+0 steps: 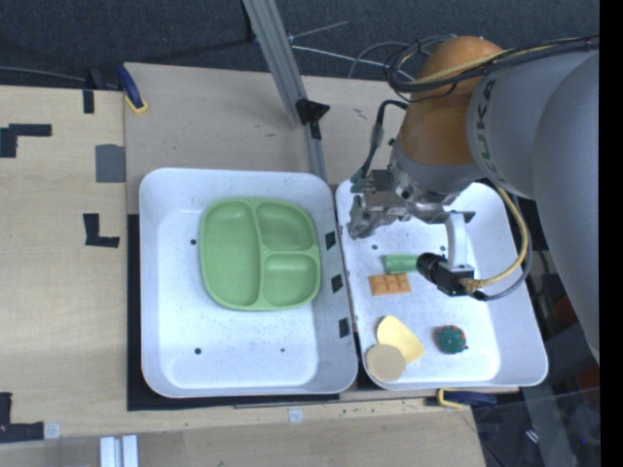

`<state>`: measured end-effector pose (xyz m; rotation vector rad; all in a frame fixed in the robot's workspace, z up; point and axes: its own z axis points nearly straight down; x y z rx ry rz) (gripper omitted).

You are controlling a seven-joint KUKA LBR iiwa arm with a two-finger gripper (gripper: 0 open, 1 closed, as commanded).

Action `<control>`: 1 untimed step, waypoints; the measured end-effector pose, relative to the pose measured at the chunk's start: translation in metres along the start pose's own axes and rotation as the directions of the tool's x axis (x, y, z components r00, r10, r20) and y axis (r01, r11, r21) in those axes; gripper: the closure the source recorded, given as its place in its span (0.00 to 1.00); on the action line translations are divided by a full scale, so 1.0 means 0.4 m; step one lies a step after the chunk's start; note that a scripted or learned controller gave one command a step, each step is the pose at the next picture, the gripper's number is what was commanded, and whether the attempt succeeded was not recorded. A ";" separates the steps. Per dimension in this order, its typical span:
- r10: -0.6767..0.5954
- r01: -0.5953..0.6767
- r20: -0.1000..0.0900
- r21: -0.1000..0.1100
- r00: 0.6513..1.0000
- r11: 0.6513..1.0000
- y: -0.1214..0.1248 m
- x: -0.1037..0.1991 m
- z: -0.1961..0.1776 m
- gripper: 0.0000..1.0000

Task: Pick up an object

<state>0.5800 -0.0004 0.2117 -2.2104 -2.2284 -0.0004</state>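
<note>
Two shallow white bins are being carried side by side by the table [58, 261]. The left bin [165, 358] is being occupied by a green divided plate [260, 253], which is lying flat near its upper middle.

The right bin [516, 358] is being reached into from the right by the grey arm [545, 95], whose orange band [453, 95] is being shown above the wrist. The jaws [362, 220] are being held low over the upper left corner of the right bin, close to the wall shared with the left bin. How far the jaws are parted cannot be told, and nothing is being seen between them.

Several small things are being kept on the floor of the right bin, below the jaws and apart from them: a green block [399, 263], an orange waffle-like piece [389, 284] just beneath it, a yellow piece [401, 338] touching a tan round disc [384, 362] at the lower left, and a small green and red ball [450, 340] to their right.
</note>
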 end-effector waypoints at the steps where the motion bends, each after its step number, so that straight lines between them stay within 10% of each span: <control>1: 0.000 0.000 0.000 0.000 1.000 1.000 -0.049 0.138 -0.036 1.00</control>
